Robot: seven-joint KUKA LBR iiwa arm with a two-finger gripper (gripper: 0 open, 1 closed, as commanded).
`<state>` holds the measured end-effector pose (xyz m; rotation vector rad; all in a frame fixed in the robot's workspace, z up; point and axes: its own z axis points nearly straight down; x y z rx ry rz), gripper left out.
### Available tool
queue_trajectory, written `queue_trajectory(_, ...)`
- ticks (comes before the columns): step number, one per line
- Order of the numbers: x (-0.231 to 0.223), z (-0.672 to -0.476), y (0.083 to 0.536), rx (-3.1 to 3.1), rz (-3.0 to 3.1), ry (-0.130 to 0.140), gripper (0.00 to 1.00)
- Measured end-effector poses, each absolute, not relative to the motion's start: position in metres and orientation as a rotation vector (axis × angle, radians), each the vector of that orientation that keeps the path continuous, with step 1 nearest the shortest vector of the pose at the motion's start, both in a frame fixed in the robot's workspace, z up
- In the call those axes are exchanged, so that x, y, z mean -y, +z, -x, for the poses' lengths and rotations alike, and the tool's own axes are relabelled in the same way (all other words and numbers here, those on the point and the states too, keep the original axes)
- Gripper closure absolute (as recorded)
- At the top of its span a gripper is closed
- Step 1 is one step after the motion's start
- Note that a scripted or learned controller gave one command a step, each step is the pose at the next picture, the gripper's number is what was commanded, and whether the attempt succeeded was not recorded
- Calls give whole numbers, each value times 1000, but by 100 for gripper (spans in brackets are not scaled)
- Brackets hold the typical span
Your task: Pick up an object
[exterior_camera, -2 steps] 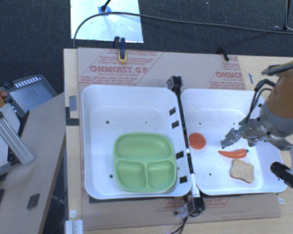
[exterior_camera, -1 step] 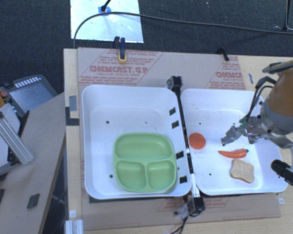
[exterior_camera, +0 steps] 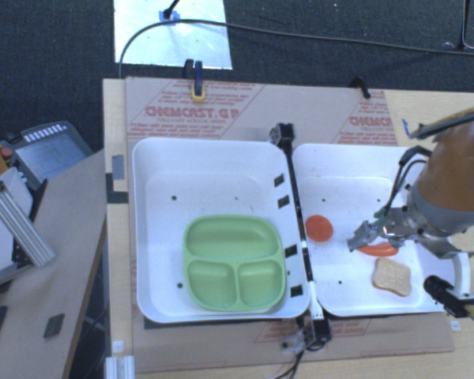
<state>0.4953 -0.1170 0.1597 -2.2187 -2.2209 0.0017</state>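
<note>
In the camera view you see the claw (exterior_camera: 366,235) low in the right bin (exterior_camera: 344,176), just above an orange-red curved piece (exterior_camera: 378,250); you cannot tell its state. An orange round piece (exterior_camera: 319,227) lies left, a toast slice (exterior_camera: 392,276) below. A green divided plate (exterior_camera: 235,261) sits in the left bin (exterior_camera: 158,212).

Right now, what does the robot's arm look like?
The arm has a big orange band above a grey wrist. Black cables loop along its side. At its tip sits a small grey metal tool, and a black and white piece sticks out underneath.
</note>
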Motion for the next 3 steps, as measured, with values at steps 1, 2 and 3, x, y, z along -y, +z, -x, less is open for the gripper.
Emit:
queue_trajectory(1, 107, -491, 108, 2220, 2217, 2, 0)
queue_trajectory(2, 107, -491, 83, 2222, 2219, 0, 0)
queue_trajectory(3, 107, -492, 95, 2225, 2220, -4, 100)
